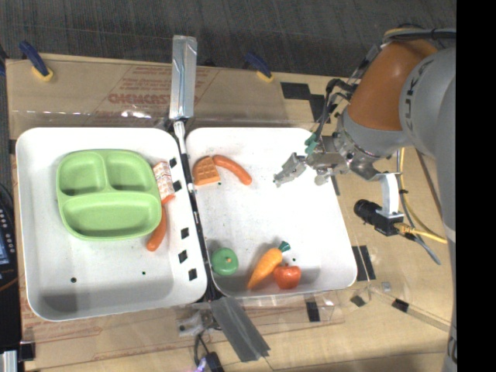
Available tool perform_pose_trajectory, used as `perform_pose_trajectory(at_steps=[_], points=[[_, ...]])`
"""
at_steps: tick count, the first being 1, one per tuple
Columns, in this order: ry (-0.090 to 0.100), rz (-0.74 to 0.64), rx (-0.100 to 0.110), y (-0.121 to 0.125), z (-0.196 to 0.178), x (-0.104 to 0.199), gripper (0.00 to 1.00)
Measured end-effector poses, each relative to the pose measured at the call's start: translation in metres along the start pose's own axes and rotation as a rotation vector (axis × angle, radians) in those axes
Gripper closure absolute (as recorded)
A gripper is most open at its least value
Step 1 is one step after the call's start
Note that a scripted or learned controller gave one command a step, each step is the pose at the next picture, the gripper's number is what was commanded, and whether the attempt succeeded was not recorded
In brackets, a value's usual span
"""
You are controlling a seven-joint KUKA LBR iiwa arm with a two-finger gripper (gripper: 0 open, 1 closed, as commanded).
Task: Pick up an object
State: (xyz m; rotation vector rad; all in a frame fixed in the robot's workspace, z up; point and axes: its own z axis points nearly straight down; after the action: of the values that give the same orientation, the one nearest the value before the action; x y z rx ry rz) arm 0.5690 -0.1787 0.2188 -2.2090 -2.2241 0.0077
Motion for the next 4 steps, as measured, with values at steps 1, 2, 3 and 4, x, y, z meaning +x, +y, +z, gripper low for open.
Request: perform_pose_trajectory(at_steps=[1, 2, 3, 4], points=[[-0.002, -0.007, -0.005, 0.054, 0.13, 0.083, 0.0], [-0.002, -0.188, -0.005, 0.09, 0.129, 0.052, 0.0], [-0.002, -0.194, -0.001, 0.09, 0.122, 0.054, 1.0], [-0.003, -0.152, -0.007, 0.089, -0.04, 0.066, 1.0]])
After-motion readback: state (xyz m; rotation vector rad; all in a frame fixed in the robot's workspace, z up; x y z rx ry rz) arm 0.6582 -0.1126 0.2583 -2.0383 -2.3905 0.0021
